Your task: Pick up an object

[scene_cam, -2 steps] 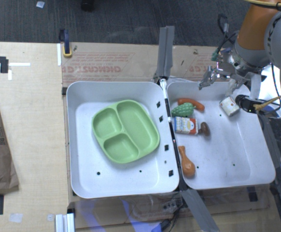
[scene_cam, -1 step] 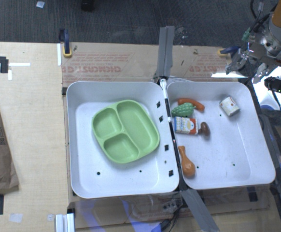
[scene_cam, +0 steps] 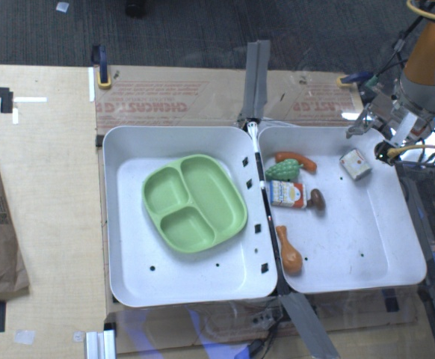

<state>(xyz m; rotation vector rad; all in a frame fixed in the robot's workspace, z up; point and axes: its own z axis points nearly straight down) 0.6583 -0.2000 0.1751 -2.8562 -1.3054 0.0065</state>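
Dark carpet floor (scene_cam: 187, 21) (striped), pale wooden bench (scene_cam: 38, 223).

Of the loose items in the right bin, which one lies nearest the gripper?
The small grey-white block, alone by the bin's far right side, just below the gripper; the other items cluster along the divider.
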